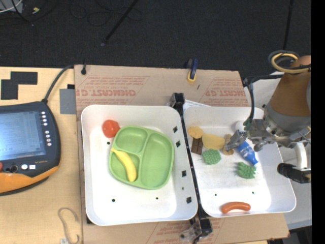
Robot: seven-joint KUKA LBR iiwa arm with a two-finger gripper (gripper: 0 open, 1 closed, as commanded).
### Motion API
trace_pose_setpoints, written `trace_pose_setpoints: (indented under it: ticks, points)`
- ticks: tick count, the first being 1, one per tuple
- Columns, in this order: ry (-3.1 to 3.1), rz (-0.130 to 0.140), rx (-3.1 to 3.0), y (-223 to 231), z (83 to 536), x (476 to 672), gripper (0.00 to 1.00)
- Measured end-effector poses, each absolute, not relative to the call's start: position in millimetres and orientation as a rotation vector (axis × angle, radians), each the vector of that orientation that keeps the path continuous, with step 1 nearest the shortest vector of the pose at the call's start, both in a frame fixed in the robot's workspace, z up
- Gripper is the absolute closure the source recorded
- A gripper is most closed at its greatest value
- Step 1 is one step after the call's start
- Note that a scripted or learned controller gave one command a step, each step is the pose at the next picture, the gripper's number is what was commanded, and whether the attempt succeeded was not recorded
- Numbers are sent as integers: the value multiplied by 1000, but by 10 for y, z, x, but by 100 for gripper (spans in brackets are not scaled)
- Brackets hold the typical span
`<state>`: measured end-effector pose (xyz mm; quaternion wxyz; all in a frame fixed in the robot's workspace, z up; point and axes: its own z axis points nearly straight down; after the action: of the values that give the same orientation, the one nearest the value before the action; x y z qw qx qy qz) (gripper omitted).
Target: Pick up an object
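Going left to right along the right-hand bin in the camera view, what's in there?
Brown block → green broccoli piece → orange sausage → second green piece.

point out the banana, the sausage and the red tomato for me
banana (125,164), camera view, middle of its curved body.
sausage (235,207), camera view, its middle.
red tomato (110,128), camera view, centre of its top.

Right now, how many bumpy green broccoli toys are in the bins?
2. One bumpy green broccoli toy lies in the right white bin beside the brown block; the other sits just below the blue packet. The arm may hide more.
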<state>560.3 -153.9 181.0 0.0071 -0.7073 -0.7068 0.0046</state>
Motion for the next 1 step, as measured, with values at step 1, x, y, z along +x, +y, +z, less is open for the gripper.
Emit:
trace_pose_setpoints:
  ticks: [1]
  points:
    - [-2220, 3, -2218, -1543, 1883, 5633, 0]
